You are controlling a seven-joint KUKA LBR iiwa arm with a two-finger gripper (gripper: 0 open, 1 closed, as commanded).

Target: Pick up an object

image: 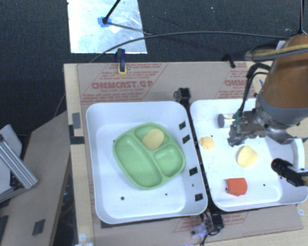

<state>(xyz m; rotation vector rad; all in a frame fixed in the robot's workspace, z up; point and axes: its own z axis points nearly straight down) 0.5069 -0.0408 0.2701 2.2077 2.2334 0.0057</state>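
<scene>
Your arm [288, 82] reaches in from the right, its orange band uppermost and the grey wrist bent downward. The gripper [236, 136] hangs low, pointing left; you can't read its opening from here.

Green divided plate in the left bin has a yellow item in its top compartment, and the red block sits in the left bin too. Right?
Not quite. The camera view shows the red block in the right white bin, near its front edge. The rest holds: the green divided plate lies in the left white bin with the yellow item in its top compartment.
</scene>
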